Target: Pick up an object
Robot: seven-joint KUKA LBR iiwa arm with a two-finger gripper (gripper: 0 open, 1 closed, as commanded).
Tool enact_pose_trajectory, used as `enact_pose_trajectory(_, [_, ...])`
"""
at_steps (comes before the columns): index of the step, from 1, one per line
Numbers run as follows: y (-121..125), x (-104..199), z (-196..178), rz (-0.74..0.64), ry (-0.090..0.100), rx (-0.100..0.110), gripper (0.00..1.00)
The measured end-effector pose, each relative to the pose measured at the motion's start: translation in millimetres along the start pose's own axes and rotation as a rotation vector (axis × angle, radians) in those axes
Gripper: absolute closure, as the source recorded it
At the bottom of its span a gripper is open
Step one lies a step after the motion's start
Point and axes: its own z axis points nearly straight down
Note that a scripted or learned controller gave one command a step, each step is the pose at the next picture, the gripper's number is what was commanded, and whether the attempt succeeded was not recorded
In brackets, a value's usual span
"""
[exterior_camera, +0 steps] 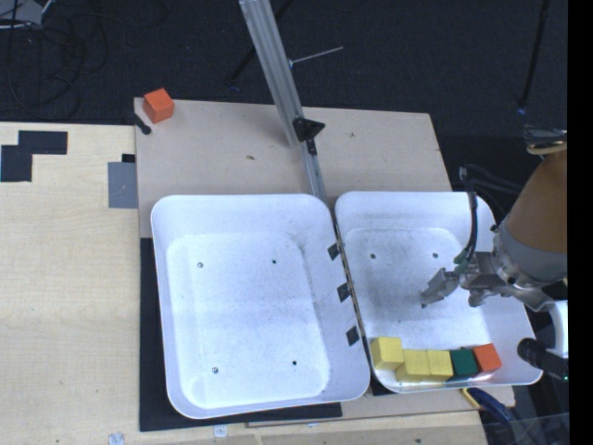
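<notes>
While the gripper (435, 293) hovers over the right bin (408, 221), jaw state unclear, coloured blocks (435, 362) line its near wall. An orange cube (158, 105) sits on the bench (222, 146) behind the left bin (176, 213).

Two white bins (243, 213) sit side by side on the surface (371, 146). The right bin holds five blocks in a row along its near edge: three yellow blocks (387, 351), one green block (464, 362) and one orange block (486, 357). One more orange cube (158, 105) sits at the surface's far left corner.
</notes>
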Motion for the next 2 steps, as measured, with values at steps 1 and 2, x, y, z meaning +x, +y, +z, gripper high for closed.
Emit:
enact_pose_trajectory(1, [-10,46,106,-0.01,-0.002,-0.002,0.0])
enact_pose_trajectory(2, [-9,51,2,-0.01,-0.001,-0.005,0.0])
